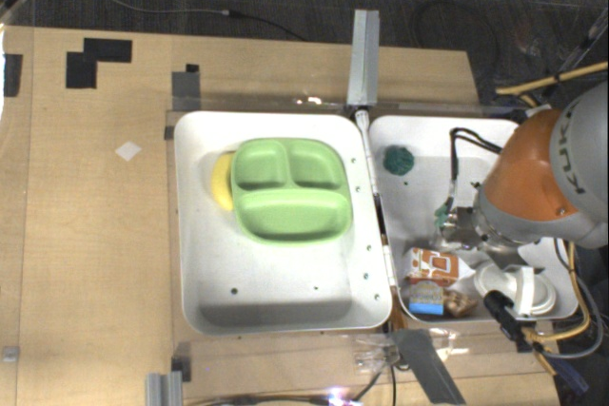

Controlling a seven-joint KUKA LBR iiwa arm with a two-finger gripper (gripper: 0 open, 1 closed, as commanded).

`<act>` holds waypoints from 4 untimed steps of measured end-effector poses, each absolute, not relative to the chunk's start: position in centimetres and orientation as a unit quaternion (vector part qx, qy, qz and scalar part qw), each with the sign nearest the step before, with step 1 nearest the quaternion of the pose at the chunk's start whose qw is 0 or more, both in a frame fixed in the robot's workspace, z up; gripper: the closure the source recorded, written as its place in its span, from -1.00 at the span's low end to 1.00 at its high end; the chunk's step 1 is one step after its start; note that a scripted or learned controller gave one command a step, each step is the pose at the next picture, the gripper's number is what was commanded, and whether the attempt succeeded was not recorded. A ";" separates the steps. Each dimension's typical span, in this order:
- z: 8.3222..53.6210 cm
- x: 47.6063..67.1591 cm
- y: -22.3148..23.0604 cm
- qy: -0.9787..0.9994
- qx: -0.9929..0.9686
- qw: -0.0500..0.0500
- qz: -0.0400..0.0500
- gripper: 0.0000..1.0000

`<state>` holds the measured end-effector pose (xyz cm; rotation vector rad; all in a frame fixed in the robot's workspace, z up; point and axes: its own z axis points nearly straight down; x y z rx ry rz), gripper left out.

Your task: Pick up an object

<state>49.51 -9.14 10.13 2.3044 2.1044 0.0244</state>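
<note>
The right bin (428,138) holds a dark teal ball (398,161) near its far left corner. At its near edge lie an orange and white packet (435,265), a blue block (427,302) and a brown lump (461,303), close together. A white cup-like object (519,288) sits near the right end of that edge. My arm, with its orange band (533,171), hangs over the right bin. The gripper (463,225) is low over the bin, just above and right of the packet; the wrist covers its tips.
In the left bin (276,290) a green divided tray (289,188) lies over a yellow object (221,182) that shows at the tray's left side. A metal post (363,57) stands behind the seam between the bins. Cables run near the right bin's far and near edges.
</note>
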 end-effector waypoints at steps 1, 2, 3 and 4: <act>9.2 53.8 -10.8 0.709 0.705 0.002 0.002 1.00; 9.1 53.7 -10.8 0.709 0.705 0.001 0.001 -1.00; 15.6 57.7 -9.5 0.847 0.532 0.002 0.001 -1.00; 8.7 64.9 -10.8 0.879 0.476 0.004 0.001 -1.00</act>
